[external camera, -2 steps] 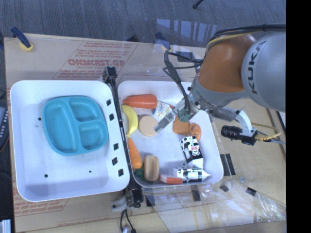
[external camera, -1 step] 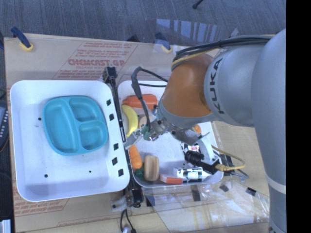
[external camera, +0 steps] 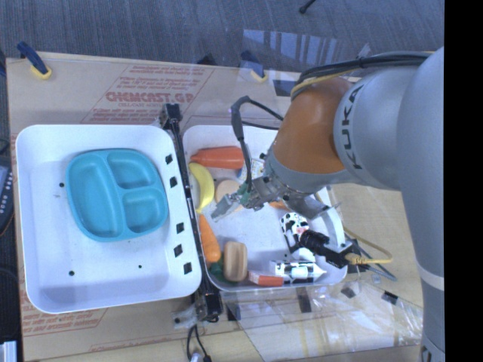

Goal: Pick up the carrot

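Reaching in from the right, the arm places its gripper low over the middle of the right bin. The state of the gripper cannot be told at this resolution, and nothing is visibly held.

Task status: judged from the current layout, the pick is not yet done. The carrot lies against the left wall of the right bin, orange body with a green end pointing toward the near corner. It sits just beside the gripper, below and to its left, apart from it. Remaining steps, as a judgement: align over the carrot, descend, close on it, lift clear.

Inventory, right bin:
- One carrot, as above.
- One long orange-red item near the far wall. It resembles the target in colour; confusion is a risk.
- One banana, yellow, by the left wall.
- One pale round item beside the banana.
- One tan bread-like piece near the front wall, touching or nearly touching the carrot's green end.
- Several small black-and-white pieces at the right side; exact count unclear.

Inventory, left bin:
- One blue divided plate, three compartments.

Both bins rest on the bench.
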Motion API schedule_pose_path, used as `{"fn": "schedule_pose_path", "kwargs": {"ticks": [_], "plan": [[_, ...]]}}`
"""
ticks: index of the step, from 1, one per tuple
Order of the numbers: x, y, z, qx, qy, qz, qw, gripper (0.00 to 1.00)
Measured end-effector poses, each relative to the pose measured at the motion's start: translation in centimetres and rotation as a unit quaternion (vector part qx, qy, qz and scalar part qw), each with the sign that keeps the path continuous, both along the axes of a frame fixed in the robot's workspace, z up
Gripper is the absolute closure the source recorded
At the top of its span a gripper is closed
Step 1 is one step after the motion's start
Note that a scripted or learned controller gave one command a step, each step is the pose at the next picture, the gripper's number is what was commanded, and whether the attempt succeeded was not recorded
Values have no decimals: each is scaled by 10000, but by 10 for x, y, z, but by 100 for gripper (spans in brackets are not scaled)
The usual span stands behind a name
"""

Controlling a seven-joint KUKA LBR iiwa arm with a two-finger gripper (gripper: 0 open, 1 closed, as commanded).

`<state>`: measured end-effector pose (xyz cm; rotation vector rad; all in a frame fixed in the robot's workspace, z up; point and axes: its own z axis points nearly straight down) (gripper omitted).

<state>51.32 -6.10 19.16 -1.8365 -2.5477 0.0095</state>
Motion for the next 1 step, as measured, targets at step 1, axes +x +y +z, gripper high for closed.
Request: {"fn": "schedule_pose_path", "kwargs": {"ticks": [1], "plan": [[-7,-42,-101,-12,-3,-511,9987,0]]}}
